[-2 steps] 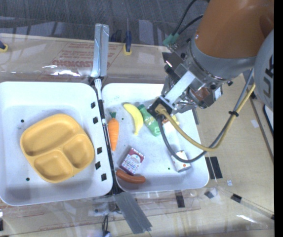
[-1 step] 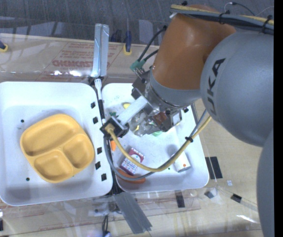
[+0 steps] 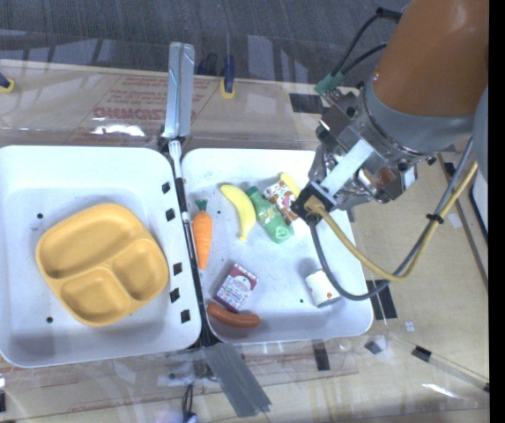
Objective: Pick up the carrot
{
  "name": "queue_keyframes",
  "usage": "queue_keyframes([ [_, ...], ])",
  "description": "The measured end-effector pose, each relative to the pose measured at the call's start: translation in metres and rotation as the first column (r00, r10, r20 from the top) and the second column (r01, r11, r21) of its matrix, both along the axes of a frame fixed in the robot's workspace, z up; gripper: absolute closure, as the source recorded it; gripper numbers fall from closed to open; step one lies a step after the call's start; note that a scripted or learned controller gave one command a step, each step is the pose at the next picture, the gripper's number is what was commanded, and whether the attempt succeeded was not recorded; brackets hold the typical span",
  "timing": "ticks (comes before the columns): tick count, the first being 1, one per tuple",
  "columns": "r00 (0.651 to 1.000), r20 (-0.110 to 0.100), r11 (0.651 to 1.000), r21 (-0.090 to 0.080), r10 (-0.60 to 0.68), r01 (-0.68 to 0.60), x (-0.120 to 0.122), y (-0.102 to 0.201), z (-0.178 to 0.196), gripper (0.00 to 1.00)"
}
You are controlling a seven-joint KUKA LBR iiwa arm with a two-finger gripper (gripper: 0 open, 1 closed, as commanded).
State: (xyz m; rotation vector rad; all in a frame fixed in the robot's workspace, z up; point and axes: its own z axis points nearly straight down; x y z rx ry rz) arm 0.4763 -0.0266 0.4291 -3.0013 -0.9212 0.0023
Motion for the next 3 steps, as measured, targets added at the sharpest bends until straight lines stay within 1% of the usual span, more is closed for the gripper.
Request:
queue_keyframes([
  [1, 0.996, -0.003, 0.996, -0.002, -0.092, 0.092, 0.000, 0.068, -0.054, 1.00],
  [2, 1.000, 0.000, 1.000, 0.000, -0.005, 0.005, 0.000, 0.018, 0.013, 1.00],
  [3, 0.990, 0.002, 0.990, -0.002, -0.143, 0.143, 0.000, 0.033, 0.013, 1.00],
])
